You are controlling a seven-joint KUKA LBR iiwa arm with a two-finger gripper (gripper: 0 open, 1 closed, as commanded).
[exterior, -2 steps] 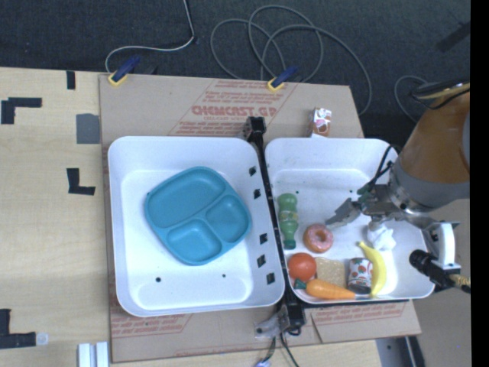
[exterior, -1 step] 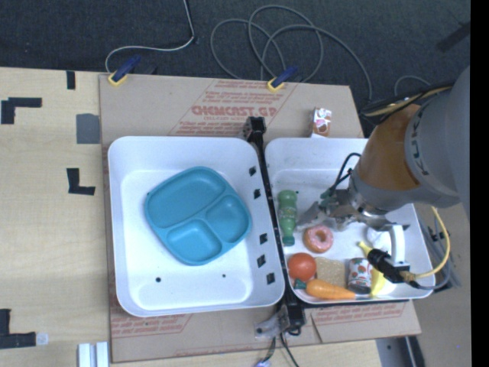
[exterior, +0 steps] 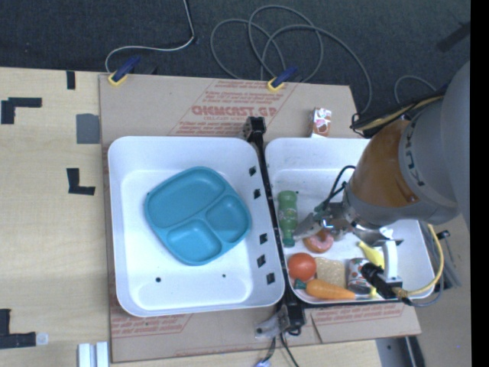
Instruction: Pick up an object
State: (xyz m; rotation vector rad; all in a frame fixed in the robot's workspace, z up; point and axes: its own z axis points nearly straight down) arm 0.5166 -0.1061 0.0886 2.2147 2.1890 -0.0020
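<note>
Camera view, lower right of frame: the gripper (exterior: pixel 321 228) hovers over a red fruit (exterior: pixel 318 242) in the right bin (exterior: pixel 306 153), finger state unclear, nothing lifted yet.

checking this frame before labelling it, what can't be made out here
- end effector, camera view: small and dark under the wrist; open or shut is unclear.
- red item: partly covered by the end effector, so contact is uncertain.
- right bin: its right side is hidden by the arm.
- small carton: print too small to read.
</note>
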